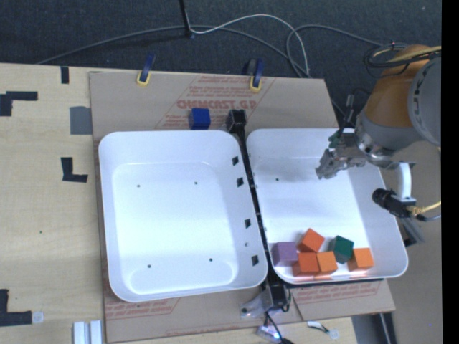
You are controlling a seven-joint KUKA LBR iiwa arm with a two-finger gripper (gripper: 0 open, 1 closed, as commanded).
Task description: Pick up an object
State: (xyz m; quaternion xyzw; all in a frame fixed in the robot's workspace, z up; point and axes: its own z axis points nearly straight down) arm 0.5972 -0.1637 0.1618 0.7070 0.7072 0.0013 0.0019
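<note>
Blocks sit bunched at the near edge of the right bin, well apart from the gripper over its far side (open or shut, I cannot tell). They touch each other — I expect a descent there may wedge or glance off.

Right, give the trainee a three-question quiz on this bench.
1. True or false: the pincer hangs over the right bin.
2. Multiple choice: the small blocks lie clustered in which place? A. centre of the left bin; B. near corner of the right bin; C. on the cardboard behind the bins.
3. Fill in: the cluster has four orange blocks, one green block and one ___ block.

Key: 1 true; 2 B; 3 purple.
</note>
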